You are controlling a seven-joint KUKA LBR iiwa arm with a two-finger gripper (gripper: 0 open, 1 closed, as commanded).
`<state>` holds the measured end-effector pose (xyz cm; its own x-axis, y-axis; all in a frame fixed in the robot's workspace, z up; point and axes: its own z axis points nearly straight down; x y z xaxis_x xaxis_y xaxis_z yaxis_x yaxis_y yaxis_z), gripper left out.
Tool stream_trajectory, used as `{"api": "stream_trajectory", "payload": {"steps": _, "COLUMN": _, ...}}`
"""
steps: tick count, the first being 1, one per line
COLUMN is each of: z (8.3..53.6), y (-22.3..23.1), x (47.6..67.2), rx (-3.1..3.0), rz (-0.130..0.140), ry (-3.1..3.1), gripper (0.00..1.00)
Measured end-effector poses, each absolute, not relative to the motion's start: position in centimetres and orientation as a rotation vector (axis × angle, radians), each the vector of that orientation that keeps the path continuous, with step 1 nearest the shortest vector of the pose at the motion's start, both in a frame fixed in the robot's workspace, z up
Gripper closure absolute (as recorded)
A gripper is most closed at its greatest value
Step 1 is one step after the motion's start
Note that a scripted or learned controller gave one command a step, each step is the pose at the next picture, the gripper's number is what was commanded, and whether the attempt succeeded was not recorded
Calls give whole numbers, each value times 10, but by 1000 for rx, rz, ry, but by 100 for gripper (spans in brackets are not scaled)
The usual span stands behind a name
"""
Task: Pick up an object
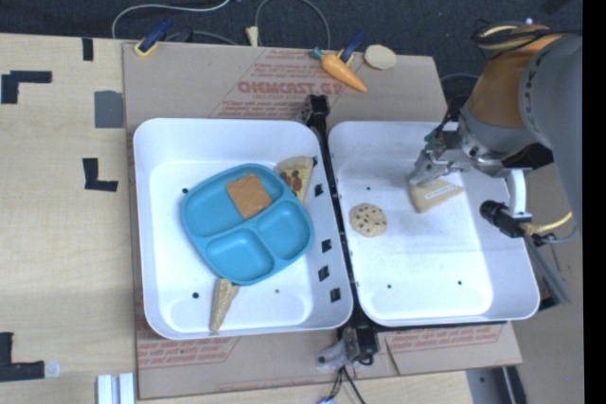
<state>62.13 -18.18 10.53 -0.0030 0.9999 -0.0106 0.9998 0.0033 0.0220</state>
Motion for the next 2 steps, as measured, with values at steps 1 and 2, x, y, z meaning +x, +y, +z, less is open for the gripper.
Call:
{"api": "stream_trajectory", "payload": {"steps": 1, "z": 104, "y": -182, "x": 621, "rx": 2203, "rz": 13, "ry": 2208, "gripper": 0}}
{"api": "stream_trajectory", "payload": {"steps": 2, "z": 93, "y": -204, "x": 602, "rx": 2202, "rz": 21, "ry": 2211, "gripper": 0}}
